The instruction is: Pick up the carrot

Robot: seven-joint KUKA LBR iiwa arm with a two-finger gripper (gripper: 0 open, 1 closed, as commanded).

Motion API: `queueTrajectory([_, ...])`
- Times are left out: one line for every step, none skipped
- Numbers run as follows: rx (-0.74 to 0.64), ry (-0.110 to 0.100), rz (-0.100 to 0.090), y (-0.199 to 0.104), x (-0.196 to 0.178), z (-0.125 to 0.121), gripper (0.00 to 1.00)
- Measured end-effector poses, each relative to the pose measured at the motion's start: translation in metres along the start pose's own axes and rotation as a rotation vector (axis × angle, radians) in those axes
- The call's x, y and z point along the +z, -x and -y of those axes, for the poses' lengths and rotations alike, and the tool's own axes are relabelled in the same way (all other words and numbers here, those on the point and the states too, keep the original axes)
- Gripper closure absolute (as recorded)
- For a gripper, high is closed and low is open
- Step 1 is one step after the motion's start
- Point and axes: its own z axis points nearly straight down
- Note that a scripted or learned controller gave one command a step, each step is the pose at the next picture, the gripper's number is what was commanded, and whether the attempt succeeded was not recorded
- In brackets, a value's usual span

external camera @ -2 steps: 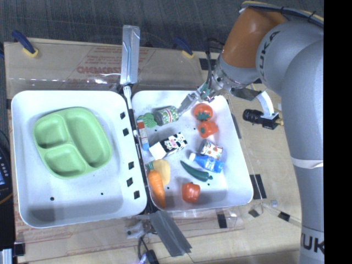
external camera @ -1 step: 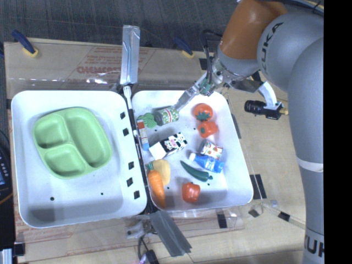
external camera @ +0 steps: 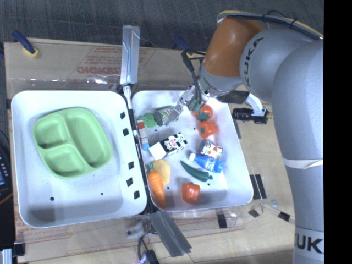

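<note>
- Lying at the lower left of the right bin (external camera: 242, 169), the carrot (external camera: 156, 188) rests against the bin's left wall, just under a pale yellow toy (external camera: 161, 168).
- It looks like a light, hard, smooth toy, so it may slip; grab it across the fat middle.
- The gripper (external camera: 186, 102) hangs near the bin's top; I cannot tell how its fingers are set.
- Toys crowd the bin, leaving little room by the wall.
</note>
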Motion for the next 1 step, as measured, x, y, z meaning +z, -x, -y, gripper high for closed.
queueTrajectory([-0.005,0.001,0.003,0.0007,-0.0115,-0.001,1.0])
